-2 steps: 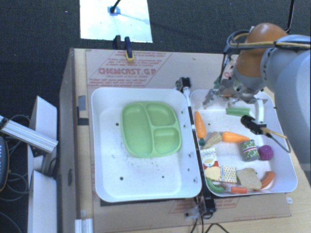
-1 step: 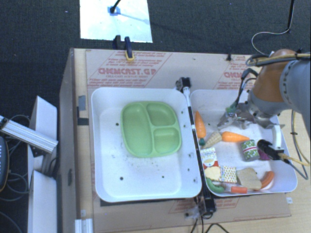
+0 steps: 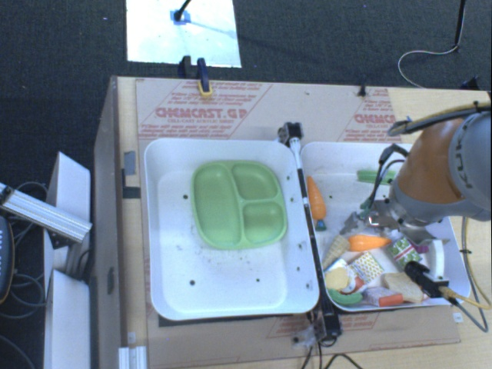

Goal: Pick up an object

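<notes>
Dark carpet all around, with a bench [image 3: 231, 106] covered by printed brown board at centre, bearing two shallow white bins side by side.

Right bin [image 3: 338, 156], at 3 o'clock of the bench: full of toy food, all candidates for picking. An orange carrot [image 3: 315, 197] along its left wall, at 9 o'clock of that bin. A second orange piece [image 3: 368, 242] near the middle, just at 6 o'clock of the gripper. A green stick-like piece [image 3: 374, 176] at 12 o'clock. A heap of mixed toys [image 3: 369, 279] at 6 o'clock, crowded and touching each other; single kinds hard to tell.

Gripper [image 3: 367, 215] low over the middle of the right bin, among the toys, under the orange band [image 3: 427, 167] of the grey arm [image 3: 473, 164]. Cannot tell how wide it stands, nor whether anything is grasped; nothing seen clearly in its grasp.

Left bin [image 3: 173, 283], at 9 o'clock of the right one: a green divided plate [image 3: 238, 204] lying flat, slightly toward 12 o'clock of the bin centre.

At 12 o'clock beyond the bench, a pale square sheet [image 3: 184, 21] on the carpet.
</notes>
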